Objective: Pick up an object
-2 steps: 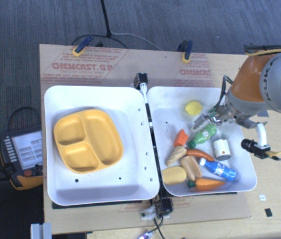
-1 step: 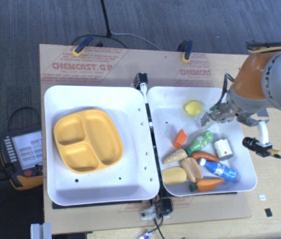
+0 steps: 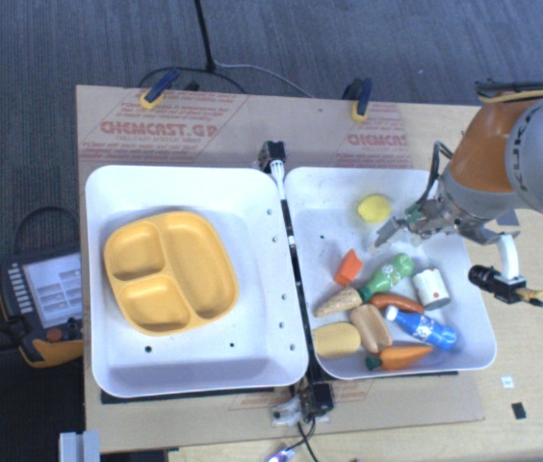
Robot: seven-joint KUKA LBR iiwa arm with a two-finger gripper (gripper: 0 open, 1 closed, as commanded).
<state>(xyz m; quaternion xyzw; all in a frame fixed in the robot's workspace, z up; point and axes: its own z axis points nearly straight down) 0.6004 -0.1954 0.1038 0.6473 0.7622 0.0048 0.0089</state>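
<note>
Camera view, looking down at a slant. Landmark: the seam between the two white bins (image 3: 291, 248).

Left of the seam: a yellow divided plate (image 3: 168, 269) sits near the middle of its bin, three shallow compartments, smooth moulded plastic, rounded corners. Nothing lies on it.

Right of the seam: toy food heaped toward the near end of that bin, probably because the smooth floor lets pieces slide together. Closest to the seam: a tan bread roll (image 3: 337, 339) and an orange wedge (image 3: 349, 267). Further right: a green bottle (image 3: 388, 277), a hot dog (image 3: 372, 326), a white can (image 3: 431, 287), a blue bottle (image 3: 425, 330) and a carrot (image 3: 405, 356) at the near wall. All look like glossy hard plastic, mostly rounded or cylindrical, so likely slippery to pinch.

A yellow lemon (image 3: 374, 207) lies apart from the heap, toward the far end of the bin.

The gripper (image 3: 396, 227) hangs just right of the lemon, above the green bottle. Jaws look slightly apart, nothing between them. Judgement: the lemon is the likeliest target, isolated and easy to approach; nothing lifted yet.
</note>
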